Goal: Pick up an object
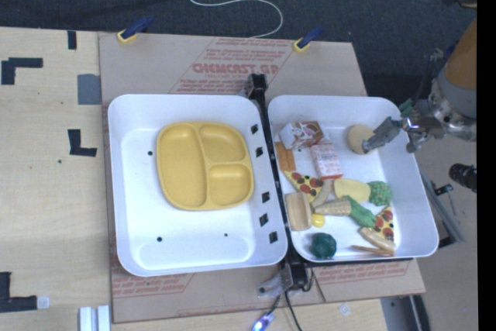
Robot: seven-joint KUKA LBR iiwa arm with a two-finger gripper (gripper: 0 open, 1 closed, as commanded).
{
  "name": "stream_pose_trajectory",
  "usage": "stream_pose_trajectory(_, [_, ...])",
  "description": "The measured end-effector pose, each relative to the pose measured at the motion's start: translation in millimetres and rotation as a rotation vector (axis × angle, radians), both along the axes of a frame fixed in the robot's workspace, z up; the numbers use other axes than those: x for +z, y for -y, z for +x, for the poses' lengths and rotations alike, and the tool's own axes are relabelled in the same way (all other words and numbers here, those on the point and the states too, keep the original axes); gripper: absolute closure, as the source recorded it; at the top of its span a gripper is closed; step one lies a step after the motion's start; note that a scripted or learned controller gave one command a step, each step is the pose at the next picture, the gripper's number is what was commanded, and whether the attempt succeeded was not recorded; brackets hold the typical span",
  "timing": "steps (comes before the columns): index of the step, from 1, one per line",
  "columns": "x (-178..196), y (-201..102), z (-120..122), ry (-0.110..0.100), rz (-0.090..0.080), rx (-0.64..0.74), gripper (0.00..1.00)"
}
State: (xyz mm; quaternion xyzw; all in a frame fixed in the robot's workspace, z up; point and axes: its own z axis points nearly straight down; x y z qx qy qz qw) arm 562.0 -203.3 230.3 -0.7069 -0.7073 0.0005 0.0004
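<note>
Gripper: you see the gripper (390, 132) at the right bin's upper right corner, coming in from the right below the grey arm (457, 101) with its orange band; one dark finger (378, 137) slants down toward the left, its tip just beside the round tan piece; you cannot tell how wide the fingers stand, and nothing shows between them.
Right bin: the right bin (415, 201) holds a heap of toy food; most of it lies toward its left and lower part.
Round tan piece: the round tan piece (358, 139) sits near the bin's upper middle, just left of the finger tip; you cannot tell if they touch.
Packets: a red and white packet (301, 134) lies at upper left; a pink striped packet (327, 162) lies just below it.
Other food: a pizza slice (307, 183) sits left of a yellow piece (352, 189); a broccoli floret (379, 193) is at the right; a bread-like stick (297, 211) lies near the left wall; a dark green ball (324, 245) rests by the lower rim; a second pizza slice (384, 224) lies at lower right.
Left bin: the left bin (136, 190) bears a yellow divided plate (204, 165), lying flat in its upper middle.
Bench: both bins rest on a cardboard sheet (225, 66); a white cable (232, 4) loops above it.
</note>
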Motion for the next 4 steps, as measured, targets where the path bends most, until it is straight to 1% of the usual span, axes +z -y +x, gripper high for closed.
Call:
stream_pose_trajectory(1, [-148.6, 11.7, 58.4, 0.01, 0.0, -0.002, 0.0])
stream_pose_trajectory(2, [-140.7, -64.2, -1.6, 0.008, 0.001, 0.002, 0.0])
stream_pose_trajectory(3, [-145.4, -94.6, 53.9, 0.004, 0.0, 0.004, 0.0])
stream_pose_trajectory(4, [-135.7, -104.2, 2.8, -0.004, 0.001, -0.001, 0.0])
